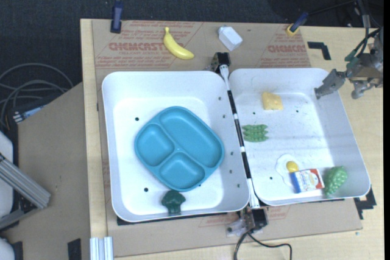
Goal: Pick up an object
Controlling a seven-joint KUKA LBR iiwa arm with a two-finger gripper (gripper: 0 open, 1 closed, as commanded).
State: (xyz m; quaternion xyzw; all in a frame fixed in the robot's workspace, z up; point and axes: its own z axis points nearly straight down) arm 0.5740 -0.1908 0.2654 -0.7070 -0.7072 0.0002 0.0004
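Hovering tool (pixel 343 86) over right bin (pixel 341 131) edge (far corner), holding nothing

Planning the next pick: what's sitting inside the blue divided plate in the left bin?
The blue divided plate shows three bare compartments. The dark green broccoli lies in the left bin just past its near edge. Whatever is under the plate is hidden.

A divided plate (pixel 178 147) lies in the left bin (pixel 116 131), broccoli (pixel 173 201) before it.
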